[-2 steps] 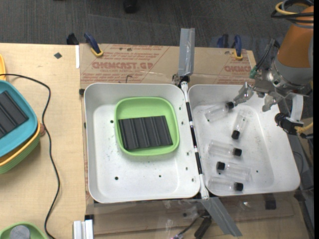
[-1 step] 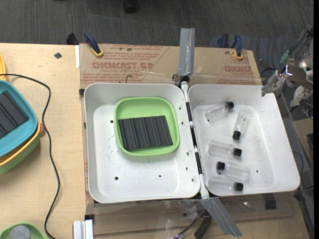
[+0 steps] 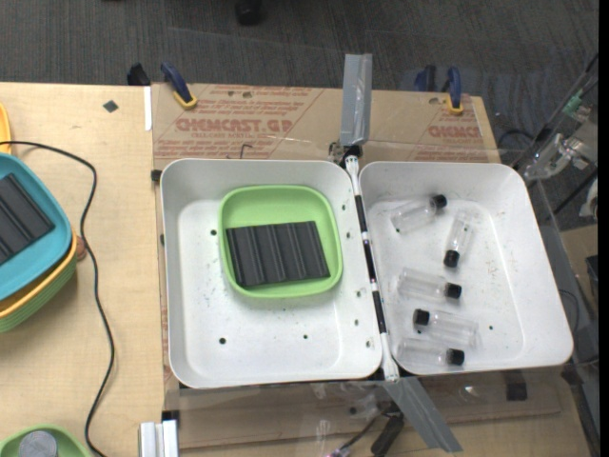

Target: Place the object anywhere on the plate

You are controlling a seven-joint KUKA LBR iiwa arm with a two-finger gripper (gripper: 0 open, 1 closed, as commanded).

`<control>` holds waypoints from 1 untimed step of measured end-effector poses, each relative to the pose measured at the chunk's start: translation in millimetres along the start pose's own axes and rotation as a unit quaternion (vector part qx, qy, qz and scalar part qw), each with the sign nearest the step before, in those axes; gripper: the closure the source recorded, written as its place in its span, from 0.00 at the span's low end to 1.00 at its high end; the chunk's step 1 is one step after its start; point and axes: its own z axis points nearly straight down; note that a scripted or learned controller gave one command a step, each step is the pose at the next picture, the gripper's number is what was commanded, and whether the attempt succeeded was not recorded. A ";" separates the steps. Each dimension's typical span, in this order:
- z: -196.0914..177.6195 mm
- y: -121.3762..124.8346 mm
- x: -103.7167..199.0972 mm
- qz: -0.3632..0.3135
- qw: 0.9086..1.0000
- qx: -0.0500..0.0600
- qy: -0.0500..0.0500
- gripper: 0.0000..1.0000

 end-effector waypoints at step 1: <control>41.5 -28.4 21.0 0.037 0.999 0.001 0.000 0.00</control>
